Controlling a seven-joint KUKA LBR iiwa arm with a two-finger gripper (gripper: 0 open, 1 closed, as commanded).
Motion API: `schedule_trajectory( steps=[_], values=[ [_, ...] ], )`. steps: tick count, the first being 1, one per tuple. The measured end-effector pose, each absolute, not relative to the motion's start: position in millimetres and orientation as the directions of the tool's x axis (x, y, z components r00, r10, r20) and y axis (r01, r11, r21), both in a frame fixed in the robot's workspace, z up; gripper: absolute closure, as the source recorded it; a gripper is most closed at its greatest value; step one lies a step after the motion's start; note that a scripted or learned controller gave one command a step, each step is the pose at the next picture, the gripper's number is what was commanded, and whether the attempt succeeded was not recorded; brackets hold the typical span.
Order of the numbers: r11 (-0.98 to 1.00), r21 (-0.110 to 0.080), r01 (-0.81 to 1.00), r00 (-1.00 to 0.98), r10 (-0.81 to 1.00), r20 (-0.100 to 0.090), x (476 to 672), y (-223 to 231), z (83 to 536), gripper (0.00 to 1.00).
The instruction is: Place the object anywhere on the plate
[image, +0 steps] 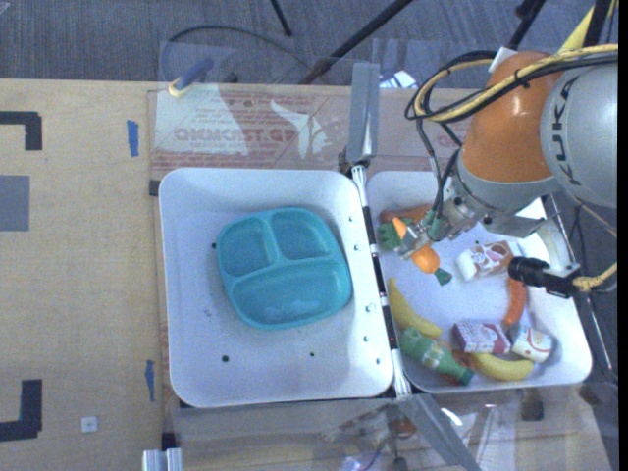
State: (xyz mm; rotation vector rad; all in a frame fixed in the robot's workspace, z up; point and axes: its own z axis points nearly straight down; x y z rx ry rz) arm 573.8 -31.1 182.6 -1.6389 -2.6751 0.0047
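The blue plate [283, 268] lies flat in the middle of the left bin [186, 263], a moulded plastic dish with rounded corners and three sunken compartments, two small ones toward the far edge and one long one toward the near edge; its glossy surface carries nothing, so the placing is not yet done. The gripper [429, 232] hangs over the far left corner of the right bin [579, 356], close to the divider between the bins, and whether it is spread or pinched cannot be made out under the wrist. Just below it sits a small orange toy carrot [425, 259] with a green tip, touching or nearly touching the tool; I cannot tell whether it is actually gripped, but it is probably the object meant for the plate, and its position beside the divider would make for a short carry across to the left. The rest of the right bin is a loose heap of smooth toy food: a yellow banana [404, 311] along the left wall, a green bottle [432, 353] and a second banana [502, 365] by the near edge, a red carton [481, 338] between them, a white packet [487, 259] near the middle, and an orange-red pepper [514, 302] toward the right wall. Both bins are shallow white trays with rounded rims, which would let the arm sweep low over the divider.
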Motion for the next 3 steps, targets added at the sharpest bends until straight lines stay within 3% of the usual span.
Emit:
schedule_trajectory(
  steps=[1,2,3],
  values=[
    [0.542,-0.003,0.84,-0.542,0.84,0.001,613.7,43,199,1.0],
    [0.542,-0.003,0.84,-0.542,0.84,0.001,613.7,43,199,0.0],
    [0.402,-0.003,0.916,-0.402,0.916,0.0,666.3,67,183,0.0]
  ],
)
